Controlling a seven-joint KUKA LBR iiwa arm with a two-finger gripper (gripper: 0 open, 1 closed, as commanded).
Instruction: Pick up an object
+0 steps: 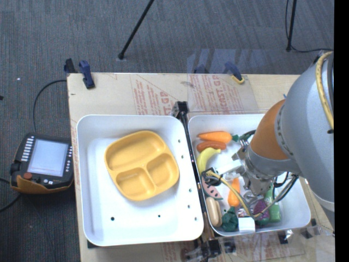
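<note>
Arm is down in the right bin, gripper buried among the toy food near a small carrot. Reach/grasp step by my read. Can't tell the gripper's state. Next: confirm grip on one item, then lift straight up.

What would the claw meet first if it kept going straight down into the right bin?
Probably the small orange carrot lying right beneath the claw, among the toy food in the right bin; depth is hard to judge from above.

Grey arm, orange wrist band
</note>
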